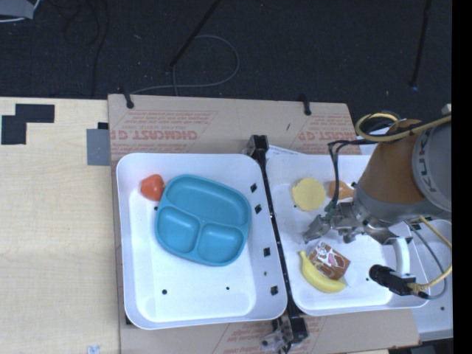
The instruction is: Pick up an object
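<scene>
You are looking at a pale wooden bench (51, 227) carrying a brown cardboard sheet (221, 127) printed with red lettering. Two shallow white bins are sitting side by side on that cardboard: the left bin (184, 301) is lying toward nine o'clock, the right bin (354, 301) toward three o'clock, their inner rims touching. Black and grey patches (33, 120) are showing on the bench toward ten o'clock

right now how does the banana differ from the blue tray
The banana is yellow, small and curved; the blue tray is far larger, flat, and split into three compartments. The banana lies in the right bin below the gripper, touching a brown packet; the tray sits in the left bin beside an orange-red ball.
</scene>
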Robot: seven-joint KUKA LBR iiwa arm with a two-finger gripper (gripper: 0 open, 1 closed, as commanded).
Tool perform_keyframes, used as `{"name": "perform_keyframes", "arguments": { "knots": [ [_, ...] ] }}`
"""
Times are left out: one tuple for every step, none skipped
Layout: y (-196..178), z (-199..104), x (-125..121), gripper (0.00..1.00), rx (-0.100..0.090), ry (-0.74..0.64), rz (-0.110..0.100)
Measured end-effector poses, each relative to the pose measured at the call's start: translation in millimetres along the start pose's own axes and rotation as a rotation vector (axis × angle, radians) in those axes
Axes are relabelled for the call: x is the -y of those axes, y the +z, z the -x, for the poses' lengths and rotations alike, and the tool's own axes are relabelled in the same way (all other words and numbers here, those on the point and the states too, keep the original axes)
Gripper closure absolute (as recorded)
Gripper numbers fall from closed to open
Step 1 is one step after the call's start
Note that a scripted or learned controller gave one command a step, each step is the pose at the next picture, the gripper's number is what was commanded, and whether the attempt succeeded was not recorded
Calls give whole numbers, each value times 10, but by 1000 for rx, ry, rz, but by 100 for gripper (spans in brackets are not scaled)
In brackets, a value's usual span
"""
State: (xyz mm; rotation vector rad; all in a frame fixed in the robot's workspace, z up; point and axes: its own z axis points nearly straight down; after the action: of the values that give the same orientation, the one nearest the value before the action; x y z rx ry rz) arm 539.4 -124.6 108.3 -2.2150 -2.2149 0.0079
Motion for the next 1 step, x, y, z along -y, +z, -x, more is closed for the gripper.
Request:
{"name": "perform_keyframes", "arguments": {
  "knots": [
    [-136,23,-13,100,1,7,5]
  ]
}}
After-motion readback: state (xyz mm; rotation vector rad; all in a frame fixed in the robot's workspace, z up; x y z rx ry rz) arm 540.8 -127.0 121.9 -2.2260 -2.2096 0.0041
